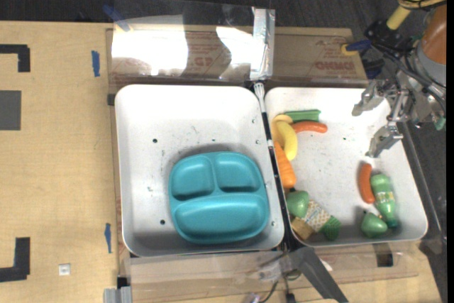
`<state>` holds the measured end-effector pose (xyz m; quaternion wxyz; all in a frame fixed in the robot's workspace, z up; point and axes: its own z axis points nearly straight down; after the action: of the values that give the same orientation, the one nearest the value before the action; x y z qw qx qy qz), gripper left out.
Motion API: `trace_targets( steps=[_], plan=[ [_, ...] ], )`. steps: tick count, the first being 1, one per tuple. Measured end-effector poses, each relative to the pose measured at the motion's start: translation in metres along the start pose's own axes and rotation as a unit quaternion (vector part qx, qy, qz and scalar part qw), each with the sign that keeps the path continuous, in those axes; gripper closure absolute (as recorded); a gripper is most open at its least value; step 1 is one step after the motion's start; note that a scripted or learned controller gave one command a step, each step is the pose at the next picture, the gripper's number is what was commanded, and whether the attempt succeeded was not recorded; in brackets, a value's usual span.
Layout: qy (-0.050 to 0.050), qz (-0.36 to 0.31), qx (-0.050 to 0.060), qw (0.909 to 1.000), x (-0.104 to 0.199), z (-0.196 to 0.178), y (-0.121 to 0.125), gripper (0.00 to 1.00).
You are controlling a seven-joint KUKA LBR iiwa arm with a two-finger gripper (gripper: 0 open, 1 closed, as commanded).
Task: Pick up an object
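A teal divided tray (218, 197) is seated in the left bin (135, 117). Toy food (376, 195) is scattered in the right bin (340, 152). The gripper (379, 125) is positioned above the right bin's far edge, fingers apart, nothing between them.

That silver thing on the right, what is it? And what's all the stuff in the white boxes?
It is the hand of a robot arm, called a gripper. One camera looks down from above. The gripper hangs over the right bin, with two metal fingers apart and nothing between them. That bin has toy food: a banana, a carrot, a green bean, and a green bottle next to an orange piece. The left bin has a blue tray with three sections.
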<state>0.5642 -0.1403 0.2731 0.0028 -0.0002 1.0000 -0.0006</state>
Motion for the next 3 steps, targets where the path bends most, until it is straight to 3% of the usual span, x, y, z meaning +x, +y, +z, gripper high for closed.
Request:
trace_targets(
  steps=[1,2,3],
  plan=[
    [-0.001,0.031,0.001,0.9995,0.003,0.177,-0.076,0.00],
    [-0.003,0.089,0.001,0.9960,0.036,0.184,-0.058,0.00],
    [-0.003,0.076,0.002,0.9971,0.045,0.184,-0.049,0.00]
  ],
)
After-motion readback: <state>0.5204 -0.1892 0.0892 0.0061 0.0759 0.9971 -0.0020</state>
